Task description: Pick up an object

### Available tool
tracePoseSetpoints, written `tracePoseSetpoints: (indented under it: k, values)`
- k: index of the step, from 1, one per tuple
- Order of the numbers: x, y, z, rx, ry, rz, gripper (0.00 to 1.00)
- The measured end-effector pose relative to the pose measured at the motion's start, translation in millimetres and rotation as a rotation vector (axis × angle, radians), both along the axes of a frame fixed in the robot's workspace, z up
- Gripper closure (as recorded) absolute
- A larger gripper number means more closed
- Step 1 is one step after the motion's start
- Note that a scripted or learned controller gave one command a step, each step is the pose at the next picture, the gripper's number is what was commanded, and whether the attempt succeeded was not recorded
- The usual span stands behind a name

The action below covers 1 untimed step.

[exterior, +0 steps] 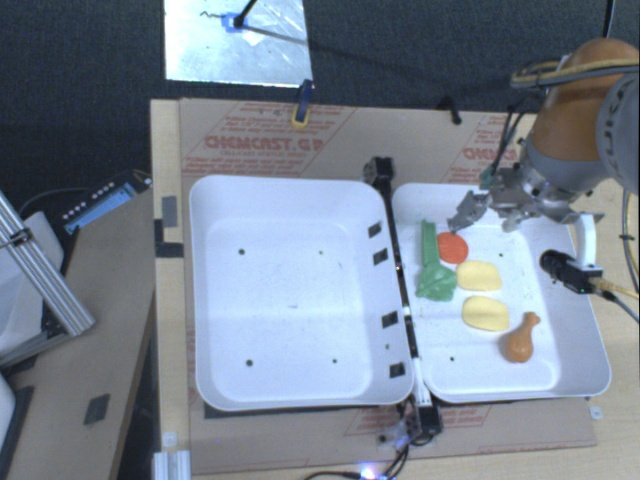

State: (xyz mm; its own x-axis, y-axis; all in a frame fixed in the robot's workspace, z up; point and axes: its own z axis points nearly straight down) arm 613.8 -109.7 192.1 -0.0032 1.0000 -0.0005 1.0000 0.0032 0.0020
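Observation:
In the right bin (pixel 570 368) lie a green leafy toy (pixel 433 268), a red round piece (pixel 453 248), two yellow pieces (pixel 479 276) (pixel 485 314) and a brown drumstick-shaped piece (pixel 520 338). My gripper (pixel 490 217) hangs above the far part of that bin, just beyond and to the right of the red piece. Its fingers (pixel 467 211) stand apart, open, with nothing between them.
The left bin (pixel 215 298) sits beside the right one, joined by a black hinge strip (pixel 395 288). Cardboard (pixel 260 138) lies under both bins. A foil sheet (pixel 235 28) rests at the back left. The grey arm with its orange band (pixel 580 118) comes in from the right.

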Motion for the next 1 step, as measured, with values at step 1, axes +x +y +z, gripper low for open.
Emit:
tracePoseSetpoints:
  k: [1]
  values:
    - [23.7, 2.2, -111.4, 0.002, 0.001, 0.002, 0.00]
